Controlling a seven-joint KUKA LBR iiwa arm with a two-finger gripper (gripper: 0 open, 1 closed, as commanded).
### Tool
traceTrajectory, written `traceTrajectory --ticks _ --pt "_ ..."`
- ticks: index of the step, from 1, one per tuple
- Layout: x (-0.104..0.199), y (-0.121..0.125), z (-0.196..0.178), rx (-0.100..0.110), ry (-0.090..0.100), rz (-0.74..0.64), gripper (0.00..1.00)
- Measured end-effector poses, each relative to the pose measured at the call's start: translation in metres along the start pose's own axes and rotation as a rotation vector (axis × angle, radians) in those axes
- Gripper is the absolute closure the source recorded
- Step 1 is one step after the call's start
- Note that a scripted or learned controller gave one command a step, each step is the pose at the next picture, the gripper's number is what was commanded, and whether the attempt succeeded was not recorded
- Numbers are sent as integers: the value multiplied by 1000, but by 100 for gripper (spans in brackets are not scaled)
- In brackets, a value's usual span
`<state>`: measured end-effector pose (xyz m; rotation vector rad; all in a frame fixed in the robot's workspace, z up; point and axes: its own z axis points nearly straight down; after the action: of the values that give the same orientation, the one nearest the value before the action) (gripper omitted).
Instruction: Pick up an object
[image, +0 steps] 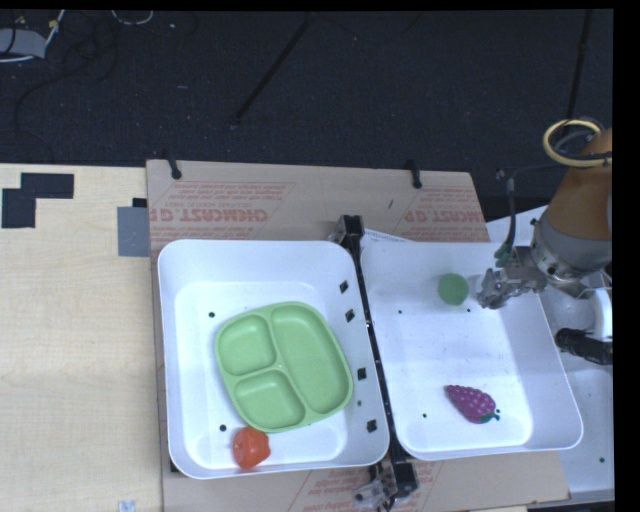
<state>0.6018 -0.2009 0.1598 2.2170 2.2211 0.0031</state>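
A small green ball (453, 289) lies in the upper part of the right bin (430, 440). A purple bunch of grapes (470, 403) rests near that bin's front right. My gripper (492, 290) hangs over the right bin's upper right, just right of the green ball, with nothing visibly held. In the left bin (185, 300) lies a green divided plate (283, 366), and an orange-red fruit (251, 447) sits at its front edge.
Both bins stand on a cardboard sheet (300, 205) on the bench. A black divider bar (362, 340) runs between the bins. The arm's orange band and grey wrist (580, 225) loom over the right bin's far right rim.
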Motion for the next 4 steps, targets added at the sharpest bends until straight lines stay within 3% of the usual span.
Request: traceTrajectory --ticks 2,4 --pt "-4 5 -69 2 1 -1 100" --pt "103 -18 -86 7 4 -3 100"
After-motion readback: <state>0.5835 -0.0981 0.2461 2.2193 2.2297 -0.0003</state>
